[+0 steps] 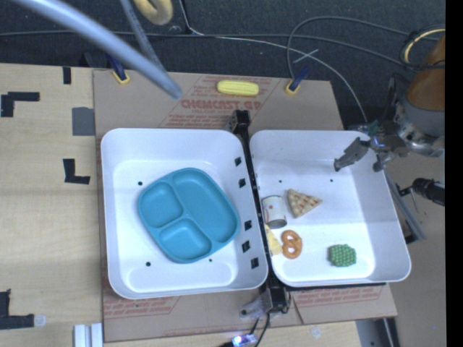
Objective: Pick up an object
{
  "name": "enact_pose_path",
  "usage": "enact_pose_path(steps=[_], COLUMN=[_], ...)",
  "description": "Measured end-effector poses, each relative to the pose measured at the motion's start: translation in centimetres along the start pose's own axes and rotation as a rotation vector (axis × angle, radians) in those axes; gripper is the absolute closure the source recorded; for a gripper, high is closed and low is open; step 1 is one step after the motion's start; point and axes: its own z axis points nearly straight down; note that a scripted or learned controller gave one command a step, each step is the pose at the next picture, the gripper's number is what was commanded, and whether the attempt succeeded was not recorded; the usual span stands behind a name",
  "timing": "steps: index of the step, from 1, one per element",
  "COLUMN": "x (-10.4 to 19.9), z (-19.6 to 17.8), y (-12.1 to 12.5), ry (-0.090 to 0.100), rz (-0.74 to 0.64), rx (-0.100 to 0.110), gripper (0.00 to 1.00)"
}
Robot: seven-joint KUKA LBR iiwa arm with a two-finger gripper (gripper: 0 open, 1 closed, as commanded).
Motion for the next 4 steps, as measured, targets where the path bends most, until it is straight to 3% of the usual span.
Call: enact_pose_path(steps=[1, 3, 4], x=[0.1, 0.9, 0.9], z=[-0.9, 11.4, 12.1], y=[0.3, -0.3, -0.2], ry=[-0.003, -0.003, -0.006], rz=[-0.004, -0.005, -0.005], rx=[-0.013, -0.01, -0.015], gripper=[0.0, 0.0, 0.0])
